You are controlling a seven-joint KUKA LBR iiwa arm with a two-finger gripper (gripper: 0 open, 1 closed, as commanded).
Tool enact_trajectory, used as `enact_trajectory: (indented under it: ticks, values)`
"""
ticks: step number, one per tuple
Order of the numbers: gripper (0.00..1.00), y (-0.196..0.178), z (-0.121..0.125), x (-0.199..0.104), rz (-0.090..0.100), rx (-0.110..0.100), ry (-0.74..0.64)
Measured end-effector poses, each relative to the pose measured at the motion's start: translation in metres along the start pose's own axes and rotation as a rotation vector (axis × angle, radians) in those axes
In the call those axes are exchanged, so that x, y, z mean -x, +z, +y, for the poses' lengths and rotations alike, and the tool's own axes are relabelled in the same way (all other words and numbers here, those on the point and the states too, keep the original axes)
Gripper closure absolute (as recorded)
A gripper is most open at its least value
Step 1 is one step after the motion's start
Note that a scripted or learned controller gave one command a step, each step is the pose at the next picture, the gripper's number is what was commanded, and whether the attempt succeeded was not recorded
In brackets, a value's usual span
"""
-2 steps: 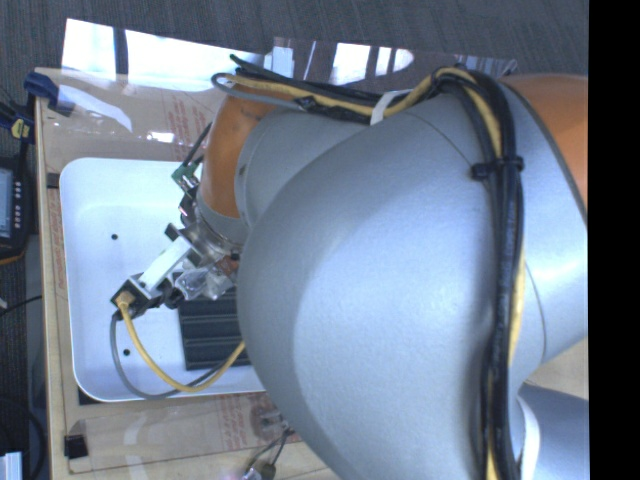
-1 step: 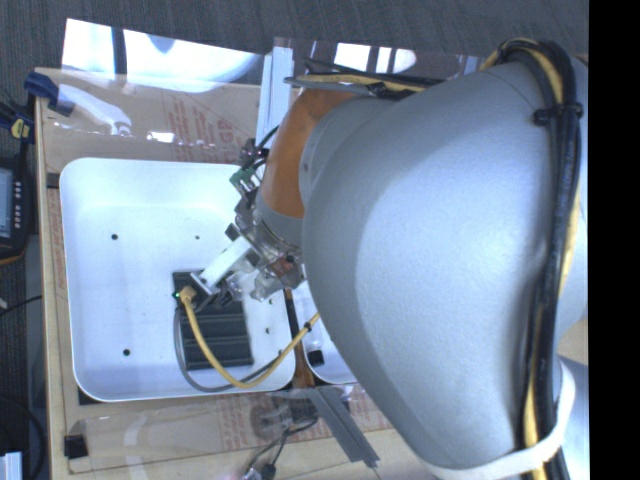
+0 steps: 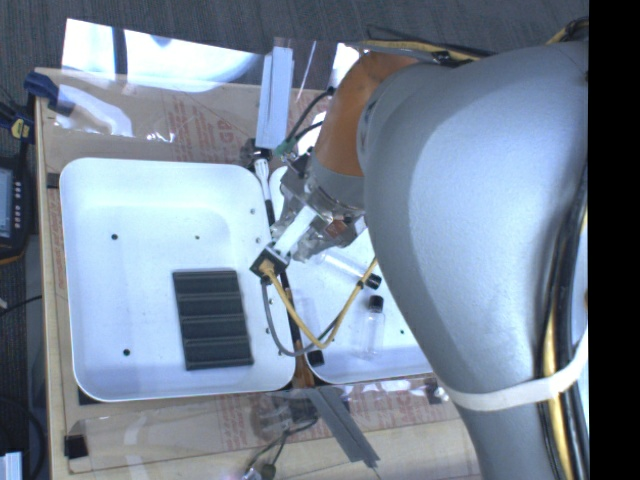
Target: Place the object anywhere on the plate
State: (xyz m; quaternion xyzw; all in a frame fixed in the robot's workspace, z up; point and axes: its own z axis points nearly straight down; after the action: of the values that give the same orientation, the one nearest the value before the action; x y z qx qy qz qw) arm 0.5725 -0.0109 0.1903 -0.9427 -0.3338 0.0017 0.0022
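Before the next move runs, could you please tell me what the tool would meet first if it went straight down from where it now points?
Most likely the floor of the right bin near its left edge, close to the small clear bottle. Depth is unclear: the tool is mostly hidden by the arm.

A dark grey carpeted floor point(image 3: 200, 8) ran along the top of the view, ribbed in fine lines. Below it stood a pale wooden bench point(image 3: 150, 138) printed with faint red lettering, and clear plastic sheeting point(image 3: 90, 113) lay crumpled on its upper left part. A bright bluish-white patch of light point(image 3: 170, 58) glared off a surface at the bench's far edge.
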Motion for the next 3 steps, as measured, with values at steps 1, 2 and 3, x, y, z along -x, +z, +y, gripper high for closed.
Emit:
enact_trajectory:
  ticks: [1, 2, 3]
  values:
    - [1.00, 0.001, -0.078, -0.035, -0.003, 0.000, 0.332]
    - [1.00, 0.000, -0.014, -0.071, -0.001, 0.000, 0.290]
    - [1.00, 0.000, -0.013, -0.090, -0.004, -0.004, -0.469]
